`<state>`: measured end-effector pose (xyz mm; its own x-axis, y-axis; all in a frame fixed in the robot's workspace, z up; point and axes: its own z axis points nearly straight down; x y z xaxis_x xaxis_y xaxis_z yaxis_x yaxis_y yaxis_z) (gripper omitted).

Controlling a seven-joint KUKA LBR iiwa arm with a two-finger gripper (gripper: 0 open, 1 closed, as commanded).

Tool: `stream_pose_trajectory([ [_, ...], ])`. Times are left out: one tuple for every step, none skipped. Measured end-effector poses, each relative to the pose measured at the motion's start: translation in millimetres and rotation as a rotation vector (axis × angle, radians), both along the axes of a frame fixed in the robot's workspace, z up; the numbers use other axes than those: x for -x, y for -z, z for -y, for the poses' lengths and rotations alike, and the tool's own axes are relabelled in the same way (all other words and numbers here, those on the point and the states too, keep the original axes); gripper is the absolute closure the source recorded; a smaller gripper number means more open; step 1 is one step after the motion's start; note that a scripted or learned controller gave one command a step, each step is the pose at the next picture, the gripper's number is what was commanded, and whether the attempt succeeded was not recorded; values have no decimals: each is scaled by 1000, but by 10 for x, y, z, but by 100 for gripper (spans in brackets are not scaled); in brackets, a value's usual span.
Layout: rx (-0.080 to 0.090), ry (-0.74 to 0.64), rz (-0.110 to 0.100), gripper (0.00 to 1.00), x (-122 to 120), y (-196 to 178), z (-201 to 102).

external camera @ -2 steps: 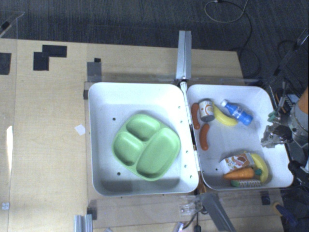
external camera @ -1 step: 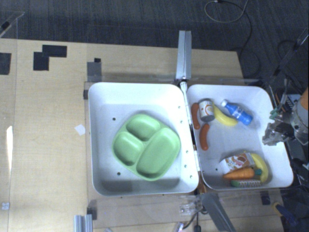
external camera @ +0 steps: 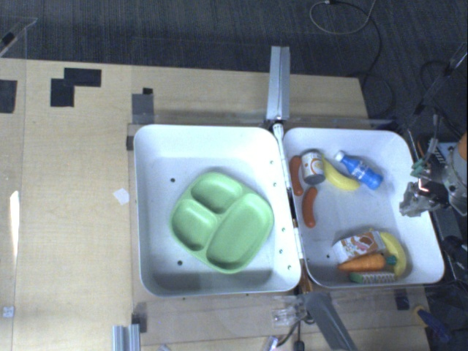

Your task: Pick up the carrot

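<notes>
Camera view shows the carrot (external camera: 363, 264) in the right bin (external camera: 417, 196), at its near edge beside a banana (external camera: 395, 251) and pouch (external camera: 355, 245). A green divided plate (external camera: 223, 221) fills the left bin (external camera: 150, 196). Whether the gripper (external camera: 417, 199) at the right bin's far-right rim has its jaws open, I cannot tell.

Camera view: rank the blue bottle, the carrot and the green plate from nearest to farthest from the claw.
1. Blue bottle: right bin, upper part, left of the claw.
2. Carrot: right bin, near edge, a bit farther off.
3. Green plate: left bin, clearly farthest.
</notes>
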<state>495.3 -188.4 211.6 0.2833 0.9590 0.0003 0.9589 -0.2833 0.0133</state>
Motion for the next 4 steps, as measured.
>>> stream_pose_trajectory([
  [1, -5, 4, 100, -19, -108, -6],
  [-5, 156, -9, 100, 70, 33, -348],
  [-4, 148, -6, 100, 51, -70, -356],
  [-4, 140, -3, 100, 33, -173, -364],
])
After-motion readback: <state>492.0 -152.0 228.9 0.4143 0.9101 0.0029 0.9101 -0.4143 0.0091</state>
